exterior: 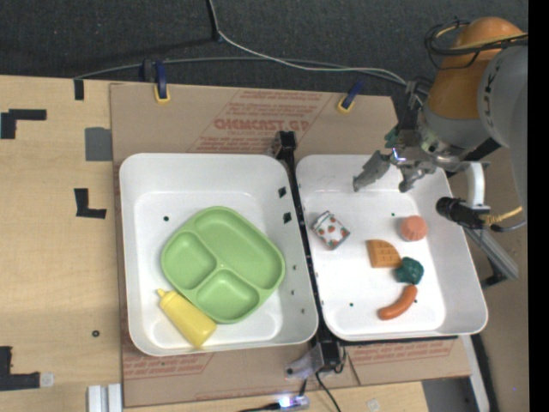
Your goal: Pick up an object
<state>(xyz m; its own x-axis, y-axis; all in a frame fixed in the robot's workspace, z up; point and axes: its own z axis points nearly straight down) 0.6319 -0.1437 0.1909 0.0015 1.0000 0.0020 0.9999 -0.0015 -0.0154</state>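
My gripper (387,180) hangs over the far part of the right bin (463,320), fingers spread apart with nothing between them. Below it in that bin lie a small white cube with red spots (329,230), an orange waffle-like piece (383,253), a pink round piece (413,227), a dark green lump (410,270) and a red-orange sausage (398,302). The gripper is above and apart from all of them; the nearest are the cube to its lower left and the pink piece to its lower right.
The left bin (133,230) holds a green divided plate (223,264) and a yellow bottle (185,317) lying at its front left. A black divider (296,221) runs between the bins. A cable (257,50) crosses the dark backdrop behind.
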